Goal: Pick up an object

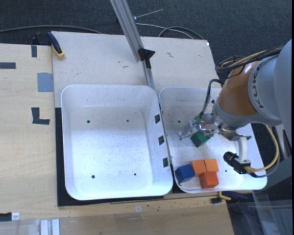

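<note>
Camera view: arm [257,94] bent over right bin [186,102].

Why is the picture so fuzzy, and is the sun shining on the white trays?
Camera view: slightly soft and grainy overall; the gripper over the green block blurs into small detail. Even, bright light washes out the left bin; the right bin looks similar, with only faint shadows beside the blue block.

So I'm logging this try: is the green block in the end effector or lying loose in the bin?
Cannot tell. The green block sits right under the end effector in the right bin.
</note>
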Controlling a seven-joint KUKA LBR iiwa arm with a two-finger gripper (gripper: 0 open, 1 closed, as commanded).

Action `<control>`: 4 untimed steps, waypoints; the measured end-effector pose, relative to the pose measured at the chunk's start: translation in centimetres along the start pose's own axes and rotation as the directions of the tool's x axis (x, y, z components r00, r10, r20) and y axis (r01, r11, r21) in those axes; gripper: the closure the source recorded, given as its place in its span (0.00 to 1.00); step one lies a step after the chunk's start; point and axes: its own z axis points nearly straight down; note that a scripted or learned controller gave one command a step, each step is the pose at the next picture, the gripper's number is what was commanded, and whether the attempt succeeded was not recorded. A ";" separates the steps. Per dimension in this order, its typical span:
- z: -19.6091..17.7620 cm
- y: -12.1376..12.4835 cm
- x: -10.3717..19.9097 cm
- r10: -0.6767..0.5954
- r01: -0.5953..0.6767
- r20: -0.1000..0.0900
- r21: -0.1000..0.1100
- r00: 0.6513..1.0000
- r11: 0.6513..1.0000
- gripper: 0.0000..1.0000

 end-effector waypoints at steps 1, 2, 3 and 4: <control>0.2 -1.0 0.1 0.002 -0.002 0.012 -0.024 1.000 1.000 0.00; -0.3 0.6 0.0 0.004 -0.003 -0.004 0.022 1.000 1.000 0.00; 0.0 0.2 -0.5 0.000 0.000 0.000 0.002 1.000 1.000 0.00; -1.1 0.3 -0.6 0.001 -0.001 0.001 -0.002 1.000 1.000 1.00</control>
